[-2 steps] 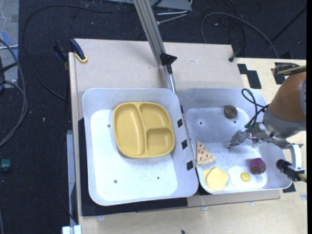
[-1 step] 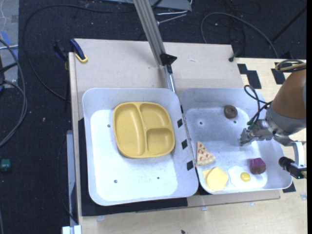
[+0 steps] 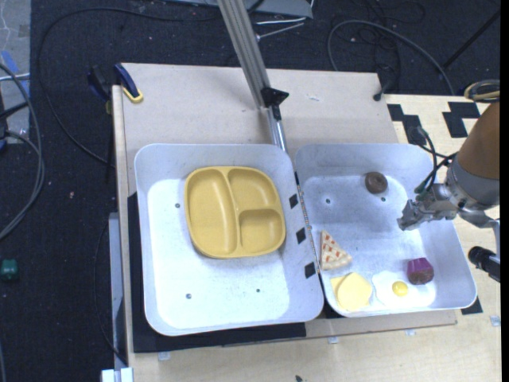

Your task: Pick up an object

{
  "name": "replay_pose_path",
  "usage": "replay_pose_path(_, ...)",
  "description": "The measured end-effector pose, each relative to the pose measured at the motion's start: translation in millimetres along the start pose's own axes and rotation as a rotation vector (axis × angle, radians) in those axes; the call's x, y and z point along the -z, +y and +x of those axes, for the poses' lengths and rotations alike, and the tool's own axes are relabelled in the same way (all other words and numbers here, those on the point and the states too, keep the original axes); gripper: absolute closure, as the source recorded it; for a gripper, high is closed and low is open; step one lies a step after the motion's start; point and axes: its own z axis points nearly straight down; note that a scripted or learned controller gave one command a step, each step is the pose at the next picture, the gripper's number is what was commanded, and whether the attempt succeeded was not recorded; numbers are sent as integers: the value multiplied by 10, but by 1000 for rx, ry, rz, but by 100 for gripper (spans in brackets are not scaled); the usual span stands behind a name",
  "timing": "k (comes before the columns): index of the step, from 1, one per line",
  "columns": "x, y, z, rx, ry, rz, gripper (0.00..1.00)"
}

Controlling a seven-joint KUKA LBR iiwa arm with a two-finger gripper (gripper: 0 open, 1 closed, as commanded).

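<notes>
- Bins come first, because they are the biggest things we see. Two white ones sit side by side on the bench. The left bin (image 3: 159, 293) has a yellow tray in it, and the right bin (image 3: 445, 253) has the small toys.
- Next in size, we see the arm (image 3: 481, 161). It comes in from the right and leans over the far side of the right bin, so we think it is getting ready to go down for a toy.
- We see the yellow tray (image 3: 235, 211) with three parts. It lies flat in the left bin, well away from the arm, so we do not think it is the thing to grab.
- We see the gripper (image 3: 412, 216) over a bare part of the right bin. Nothing is in it. It is too small and dark for us to tell how it is set.
- We see the toys to pick from. A pizza slice (image 3: 334, 251) lies near the wall between the bins. A yellow round piece (image 3: 354, 290) and a fried egg (image 3: 395, 288) lie along the near edge.
- We see the two smallest toys nearest the gripper: a purple lump (image 3: 420, 270) toward the near edge and a brown round thing (image 3: 375, 183) farther back. We guess one of these is the easiest to reach.
</notes>
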Motion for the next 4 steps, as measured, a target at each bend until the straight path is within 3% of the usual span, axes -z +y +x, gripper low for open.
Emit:
replay_pose_path(1,620,29,-73,0,-2,-3,100)
replay_pose_path(2,766,38,-73,0,0,1,100)
replay_pose_path(4,793,367,1035,6,3,2,100)
